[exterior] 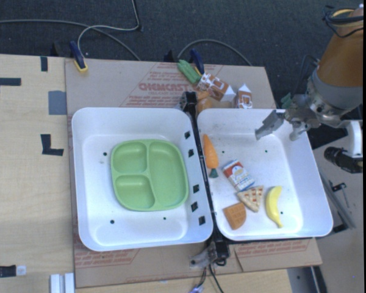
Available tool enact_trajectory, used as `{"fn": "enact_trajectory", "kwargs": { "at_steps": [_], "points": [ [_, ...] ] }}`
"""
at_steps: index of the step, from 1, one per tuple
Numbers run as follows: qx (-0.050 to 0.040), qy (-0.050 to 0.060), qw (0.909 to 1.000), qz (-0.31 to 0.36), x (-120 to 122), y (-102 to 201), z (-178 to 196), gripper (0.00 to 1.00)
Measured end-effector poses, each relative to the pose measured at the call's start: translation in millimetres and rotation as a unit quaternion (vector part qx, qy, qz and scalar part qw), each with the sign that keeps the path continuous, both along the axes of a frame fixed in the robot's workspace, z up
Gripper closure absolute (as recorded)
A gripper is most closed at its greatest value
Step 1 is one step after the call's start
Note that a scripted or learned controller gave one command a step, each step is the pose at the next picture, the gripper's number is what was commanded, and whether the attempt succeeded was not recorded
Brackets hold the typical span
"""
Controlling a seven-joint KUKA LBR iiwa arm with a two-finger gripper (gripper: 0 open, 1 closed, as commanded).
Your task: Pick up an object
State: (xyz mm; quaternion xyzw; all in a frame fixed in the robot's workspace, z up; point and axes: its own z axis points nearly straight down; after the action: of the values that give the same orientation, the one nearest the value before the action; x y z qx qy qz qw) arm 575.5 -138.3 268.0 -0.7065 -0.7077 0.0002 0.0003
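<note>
The right bin [305,163] holds an orange carrot [210,152] by its left wall, a small red, white and blue carton [238,175], a waffle-like wedge [251,198], an orange toast piece [235,215] and a yellow banana [273,206]. My gripper [282,127] hangs over the bin's back right part, well apart from all of them. Its fingers [268,127] are spread open and hold nothing. The banana and the wedge lie toward the front, the carton nearer the middle.
A green divided plate [149,174] lies in the left bin [85,163]. Behind the bins, on the cardboard, sit a green item [189,72] and small cartons [212,87]. Cables and a blue clamp [79,58] lie at the back.
</note>
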Motion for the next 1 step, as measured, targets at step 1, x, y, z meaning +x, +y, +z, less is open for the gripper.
{"fn": "enact_trajectory", "kwargs": {
  "at_steps": [1],
  "points": [
    [0.0002,0.001,1.0,0.0,5.8,42.8,-96.0,0.0]
  ]
}}
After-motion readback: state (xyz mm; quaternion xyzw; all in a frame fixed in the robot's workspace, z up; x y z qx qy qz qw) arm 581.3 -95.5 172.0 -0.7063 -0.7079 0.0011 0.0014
